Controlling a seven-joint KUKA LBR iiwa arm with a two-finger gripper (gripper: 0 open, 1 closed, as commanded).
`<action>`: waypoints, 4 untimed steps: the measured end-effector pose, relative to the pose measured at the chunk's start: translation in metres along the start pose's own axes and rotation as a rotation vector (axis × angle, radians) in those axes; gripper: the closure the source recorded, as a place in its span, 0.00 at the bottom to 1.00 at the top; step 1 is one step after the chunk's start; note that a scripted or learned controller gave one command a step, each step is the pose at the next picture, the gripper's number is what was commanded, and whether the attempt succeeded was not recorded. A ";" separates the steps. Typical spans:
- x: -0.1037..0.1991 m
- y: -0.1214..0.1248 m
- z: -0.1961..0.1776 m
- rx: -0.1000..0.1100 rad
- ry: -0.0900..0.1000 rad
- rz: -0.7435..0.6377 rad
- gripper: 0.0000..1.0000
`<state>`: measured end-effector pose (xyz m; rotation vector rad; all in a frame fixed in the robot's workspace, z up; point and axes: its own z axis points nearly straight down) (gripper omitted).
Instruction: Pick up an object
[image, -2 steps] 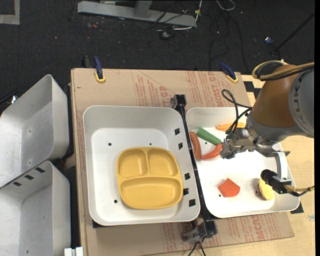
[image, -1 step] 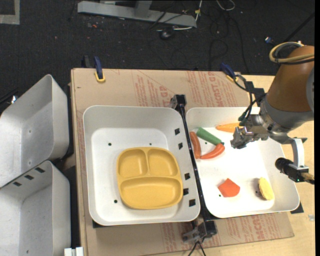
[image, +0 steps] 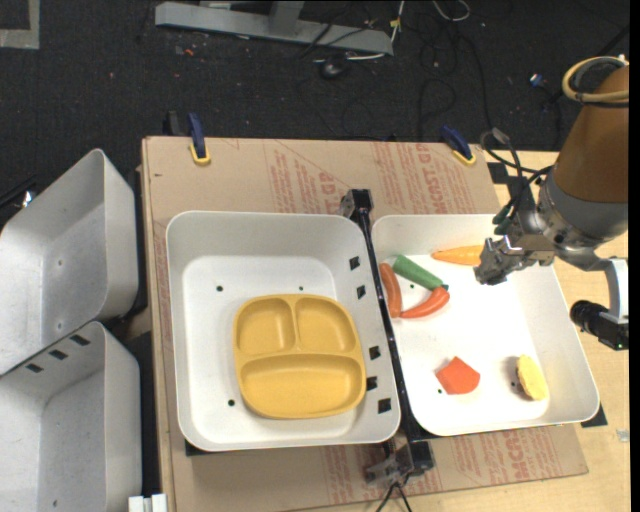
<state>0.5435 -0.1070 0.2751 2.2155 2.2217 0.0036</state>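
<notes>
**Mia:** Gripper (image: 497, 262) first! Where is it?

**Sam:** It is dark and it hangs over the right bin (image: 560, 330), near the far edge. The grey arm (image: 590, 150) with the orange band comes in from the right.

**Mia:** Is it open or closed?

**Sam:** I cannot tell. It looks like a dark lump from up here.

**Mia:** Is it holding something?

**Sam:** I see nothing in it. An orange carrot (image: 458, 255) lies just beside it, on its left, by the far wall of the bin. I cannot tell if they touch.

**Mia:** What else is in that bin?

**Sam:** A green pepper (image: 417, 272) lies near the carrot, a bit lower and more to the left. A red chili (image: 426, 305) curves under the green one and they touch at one end. Another red-orange thing (image: 389, 289) lies next to the wall between the bins.

**Mia:** And close to us?

**Sam:** An orange wedge (image: 458, 376) lies in the near part of the bin. A yellow lump (image: 530, 379) lies to its right, near the corner. They are apart.

**Mia:** What about the left bin (image: 200, 300)?

**Sam:** A yellow plate (image: 298, 355) with three parts sits flat in the middle of it.

**Mia:** What are the bins on?

**Sam:** A brown tabletop (image: 280, 175) with red letters on it. Two more white bins (image: 70, 300) stand off to the left of it.
</notes>
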 end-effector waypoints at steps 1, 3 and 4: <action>0.047 -0.006 0.001 0.005 0.003 -0.004 1.00; 0.139 -0.017 0.016 0.005 0.003 -0.005 1.00; 0.191 -0.013 0.014 0.004 0.002 -0.005 1.00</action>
